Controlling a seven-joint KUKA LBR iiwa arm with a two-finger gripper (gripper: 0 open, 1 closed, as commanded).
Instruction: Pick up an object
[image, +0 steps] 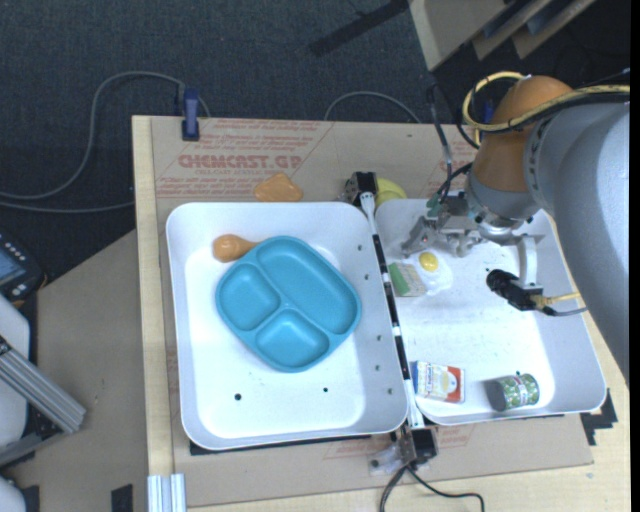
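I see the fingers (428, 238) spread apart low over the far left corner of the right bin (560, 395), gripping nothing, with a clear packet holding a yellow piece (428, 268) just beneath and in front of them. Beside that packet lies a small green packet (402, 279) against the bin's left wall. Toward the near edge sit a red and white carton (439, 382) and a green-labelled can (514, 391), with bare bin floor between; the left bin (200, 390) holds a blue divided tray (286, 302).
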